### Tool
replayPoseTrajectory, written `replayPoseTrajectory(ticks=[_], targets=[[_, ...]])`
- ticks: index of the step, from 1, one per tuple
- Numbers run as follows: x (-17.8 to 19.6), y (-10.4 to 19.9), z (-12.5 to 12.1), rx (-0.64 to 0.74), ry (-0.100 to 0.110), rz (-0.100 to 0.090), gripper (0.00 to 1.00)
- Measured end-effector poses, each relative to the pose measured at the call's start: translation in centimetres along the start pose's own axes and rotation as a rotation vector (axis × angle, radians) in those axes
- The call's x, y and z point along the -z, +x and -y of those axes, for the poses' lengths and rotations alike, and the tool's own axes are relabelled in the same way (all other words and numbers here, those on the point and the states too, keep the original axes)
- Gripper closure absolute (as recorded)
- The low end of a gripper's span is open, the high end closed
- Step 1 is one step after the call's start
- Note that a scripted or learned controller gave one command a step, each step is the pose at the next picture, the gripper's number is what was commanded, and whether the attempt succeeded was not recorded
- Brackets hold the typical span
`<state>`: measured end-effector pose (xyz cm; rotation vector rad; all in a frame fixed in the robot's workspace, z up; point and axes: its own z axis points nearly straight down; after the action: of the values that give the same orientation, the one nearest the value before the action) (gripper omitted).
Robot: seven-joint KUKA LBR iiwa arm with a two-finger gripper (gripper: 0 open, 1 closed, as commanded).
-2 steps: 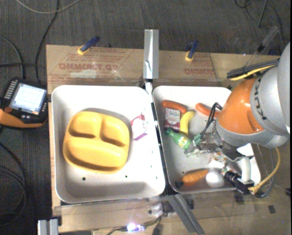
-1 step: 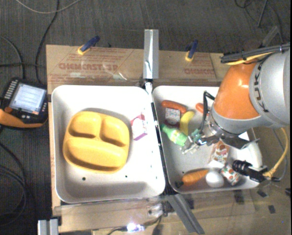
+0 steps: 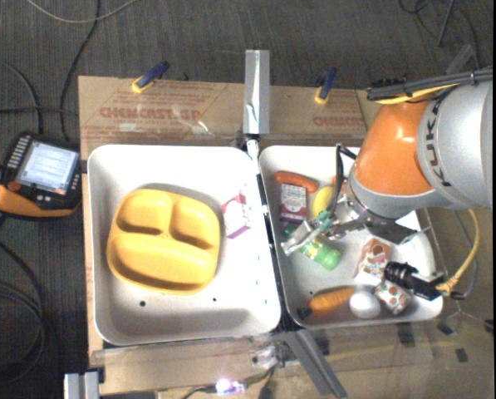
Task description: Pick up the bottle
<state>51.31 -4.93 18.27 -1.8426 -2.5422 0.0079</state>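
Grey and orange, the KUKA arm reaches in from the right and hangs over the right bin, its bulk covering much of that bin's upper half. Beside it on the worktop, the left bin carries a yellow divided tray and, near its right wall, a small pink-and-white packet. Within the right bin, the ketchup bottle lies flat against the left wall, its red cap toward the far rim and its long axis running roughly front to back. The claw sits just below and slightly right of the bottle's near end, over a green-and-white object that I take for some toy item; whether its fingers are spread or closed I cannot tell, and nothing is visibly held between them. So the bottle lies up and to the left of the claw, very near, and by my reading a short shift that way, with the fingers turned across the bottle's narrow width, is what the grasp depends on. Smaller things crowd the near side: a patterned packet, a carrot and a white egg.
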Motion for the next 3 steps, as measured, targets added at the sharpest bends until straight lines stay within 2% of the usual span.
replayPoseTrajectory(ticks=[1, 2, 3], targets=[[0.0, 4.1, 1.8, 0.007, -0.001, -0.001, 0.00], [-2.0, 1.4, 2.1, -0.034, -0.018, -0.024, 0.00], [0.0, -0.5, 3.2, -0.310, -0.002, -0.001, 0.00]])
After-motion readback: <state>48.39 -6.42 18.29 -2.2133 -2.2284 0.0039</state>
